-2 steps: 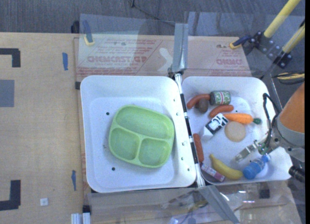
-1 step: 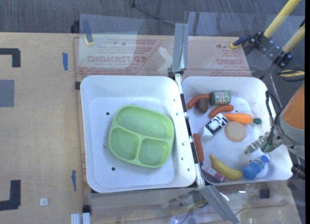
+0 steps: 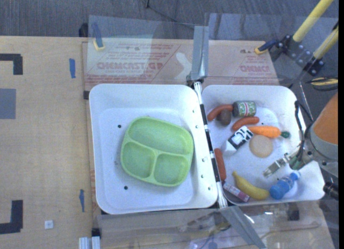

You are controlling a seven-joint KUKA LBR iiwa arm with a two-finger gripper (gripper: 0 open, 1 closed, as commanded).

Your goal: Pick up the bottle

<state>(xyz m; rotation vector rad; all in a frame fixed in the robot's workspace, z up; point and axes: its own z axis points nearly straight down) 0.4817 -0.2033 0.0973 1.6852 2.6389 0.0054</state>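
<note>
The approach step is in hand: the gripper point(image 3: 278, 166) hovers just above the blue bottle point(image 3: 284, 185), which lies right of the banana point(image 3: 250, 186). Whether it grips cannot be told. Next it likely must descend.

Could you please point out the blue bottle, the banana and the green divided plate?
Blue bottle point(image 3: 283, 186), camera view, on its blue body.
Banana point(image 3: 251, 188), camera view, on the middle of its curve.
Green divided plate point(image 3: 156, 150), camera view, on the ridge between compartments.
</note>
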